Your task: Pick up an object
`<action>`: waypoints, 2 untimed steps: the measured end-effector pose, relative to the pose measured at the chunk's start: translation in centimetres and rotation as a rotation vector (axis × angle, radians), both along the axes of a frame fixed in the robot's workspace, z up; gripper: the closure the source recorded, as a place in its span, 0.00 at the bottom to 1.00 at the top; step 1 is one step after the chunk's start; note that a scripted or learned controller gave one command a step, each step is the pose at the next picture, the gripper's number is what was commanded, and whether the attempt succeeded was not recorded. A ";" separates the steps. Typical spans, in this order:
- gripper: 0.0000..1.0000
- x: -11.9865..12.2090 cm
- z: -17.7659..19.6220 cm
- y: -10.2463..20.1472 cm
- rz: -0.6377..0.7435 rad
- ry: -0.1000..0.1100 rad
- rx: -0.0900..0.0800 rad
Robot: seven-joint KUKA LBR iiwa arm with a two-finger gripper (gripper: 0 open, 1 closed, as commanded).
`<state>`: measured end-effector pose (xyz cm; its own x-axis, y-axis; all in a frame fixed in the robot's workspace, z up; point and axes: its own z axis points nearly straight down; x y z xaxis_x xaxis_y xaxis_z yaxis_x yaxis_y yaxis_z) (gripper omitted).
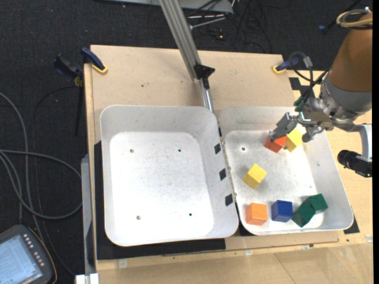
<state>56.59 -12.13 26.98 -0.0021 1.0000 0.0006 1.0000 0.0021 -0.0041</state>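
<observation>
Two small cubes, red block [274, 144] and yellow block [293, 140], sit touching directly under the pincer [290, 129] at right white bin's [331, 176] far edge (finger state: can't tell).

The grey arm with the orange band [354, 52] is cut off by the top and right edges of the view, so its upper links cannot be seen. The tool [290, 132] hangs over the right white plastic bin [331, 176], and its fingertips are too small and dark to tell how they stand. It covers the upper parts of a small red block [273, 144] and a small yellow block [293, 141] just beneath it; whether either is touched cannot be told. At the lower left corner, a grey screen device [21, 259] is cut by the edge.
</observation>
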 end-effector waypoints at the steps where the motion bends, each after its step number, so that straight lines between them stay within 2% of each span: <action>1: 0.00 0.1 0.2 0.0 -0.002 -0.004 -0.001; 2: 0.00 0.1 -6.1 -0.3 -0.004 0.003 0.000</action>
<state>56.71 -12.47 20.83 0.0016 1.0000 0.0005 1.0000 -0.0016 -0.0067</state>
